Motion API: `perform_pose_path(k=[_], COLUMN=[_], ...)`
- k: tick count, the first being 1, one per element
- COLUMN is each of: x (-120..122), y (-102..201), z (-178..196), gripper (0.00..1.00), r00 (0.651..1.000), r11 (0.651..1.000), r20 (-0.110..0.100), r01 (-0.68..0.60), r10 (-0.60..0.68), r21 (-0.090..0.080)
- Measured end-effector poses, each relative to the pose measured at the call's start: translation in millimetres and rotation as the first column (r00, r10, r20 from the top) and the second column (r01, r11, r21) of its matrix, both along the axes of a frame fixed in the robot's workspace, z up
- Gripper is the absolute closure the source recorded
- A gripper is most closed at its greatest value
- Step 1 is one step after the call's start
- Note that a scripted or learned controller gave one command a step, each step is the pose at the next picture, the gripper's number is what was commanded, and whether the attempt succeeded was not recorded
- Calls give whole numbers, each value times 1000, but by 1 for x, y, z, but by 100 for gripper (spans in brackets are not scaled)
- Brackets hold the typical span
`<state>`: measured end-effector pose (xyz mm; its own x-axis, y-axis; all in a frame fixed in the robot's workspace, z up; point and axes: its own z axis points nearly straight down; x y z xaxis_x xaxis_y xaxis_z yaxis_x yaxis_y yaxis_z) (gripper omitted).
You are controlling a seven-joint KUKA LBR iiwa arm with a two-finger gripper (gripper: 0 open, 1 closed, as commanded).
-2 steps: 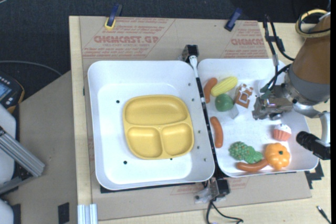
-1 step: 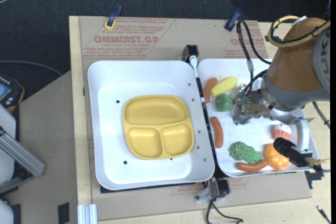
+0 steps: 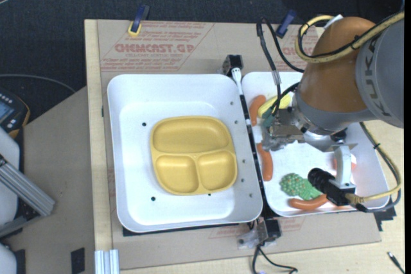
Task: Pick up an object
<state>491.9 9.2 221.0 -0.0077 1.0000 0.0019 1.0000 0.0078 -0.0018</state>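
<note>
i see the gripper low in the right bin, near an orange hot dog toy lying along that bin's left wall; i cannot tell its state. i judge the toy light, smooth and slippery; grasp across its middle.

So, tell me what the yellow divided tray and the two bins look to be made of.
Yellow divided tray: probably moulded plastic, matte to satin; rounded compartment walls, even colour, soft highlights.
Left bin and right bin: likely thin formed plastic, smooth white and slightly glossy; rounded corners and a faint sheen along the rims.
</note>
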Motion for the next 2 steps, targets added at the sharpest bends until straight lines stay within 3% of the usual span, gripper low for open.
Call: perform_pose_path(k=[1,2], x=[-5,-14], y=[19,9], z=[7,7], gripper=[100,100], r00=[1000,1000], r11=[1000,1000], r20=[0,-6], r01=[4,9], r10=[-4,-9], r21=[-2,-2])
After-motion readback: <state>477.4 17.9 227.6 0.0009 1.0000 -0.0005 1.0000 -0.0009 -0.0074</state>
